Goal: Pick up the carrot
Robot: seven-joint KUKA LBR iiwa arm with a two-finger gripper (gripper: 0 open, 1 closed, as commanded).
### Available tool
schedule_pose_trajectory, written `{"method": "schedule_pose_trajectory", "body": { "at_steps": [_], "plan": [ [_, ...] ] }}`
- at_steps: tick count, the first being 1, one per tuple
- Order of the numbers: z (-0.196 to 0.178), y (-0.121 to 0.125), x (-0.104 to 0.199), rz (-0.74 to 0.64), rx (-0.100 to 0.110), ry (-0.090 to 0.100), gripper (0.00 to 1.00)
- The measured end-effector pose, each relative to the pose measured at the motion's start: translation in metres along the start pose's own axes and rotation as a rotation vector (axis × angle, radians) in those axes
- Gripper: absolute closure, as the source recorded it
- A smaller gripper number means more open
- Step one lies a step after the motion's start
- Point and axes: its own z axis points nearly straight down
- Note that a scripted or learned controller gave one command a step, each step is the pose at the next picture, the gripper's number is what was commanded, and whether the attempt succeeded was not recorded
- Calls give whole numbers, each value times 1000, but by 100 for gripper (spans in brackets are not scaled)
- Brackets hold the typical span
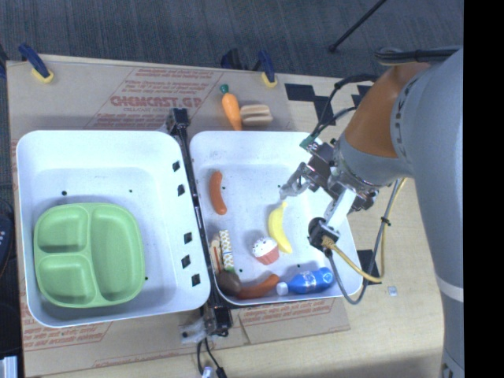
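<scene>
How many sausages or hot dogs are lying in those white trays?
2, both in the right bin. One orange-red sausage lies near its left wall, midway up. A darker one lies along the near edge, beside the blue bottle. Nothing seems hidden.

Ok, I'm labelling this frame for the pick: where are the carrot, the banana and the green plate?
carrot [231, 110]: camera view, middle of its orange body, outside the bins.
banana [279, 227]: camera view, middle of its curve, right bin.
green plate [88, 252]: camera view, ridge between compartments, left bin.
</scene>
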Motion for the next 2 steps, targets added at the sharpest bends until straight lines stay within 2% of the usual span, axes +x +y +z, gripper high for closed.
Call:
{"method": "schedule_pose_trajectory", "body": {
  "at_steps": [1, 2],
  "plan": [
    [-43, 34, -53, 153, 2, 0, 0],
    [88, 25, 58, 442, 7, -2, 0]
  ]
}}
